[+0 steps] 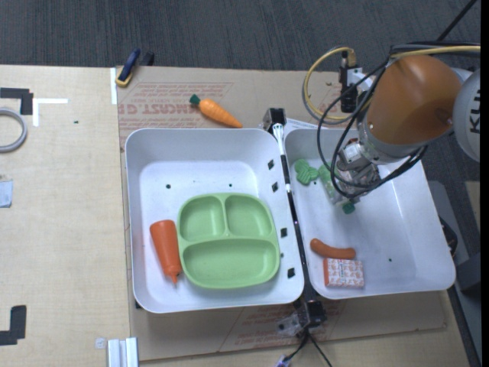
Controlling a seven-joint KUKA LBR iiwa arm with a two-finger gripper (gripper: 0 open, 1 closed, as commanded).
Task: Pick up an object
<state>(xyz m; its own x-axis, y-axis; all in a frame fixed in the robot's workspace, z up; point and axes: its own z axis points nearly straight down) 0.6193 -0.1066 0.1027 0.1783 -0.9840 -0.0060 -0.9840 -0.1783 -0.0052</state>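
Orange-banded arm leans in from the right, and the gripper (348, 197) is down in the right bin (412, 274), near the green toy (306, 172) by its left wall; whether it's open or closed, can't tell from here. Closer to the front lie a sausage (332, 248) and a red packet (343, 272).
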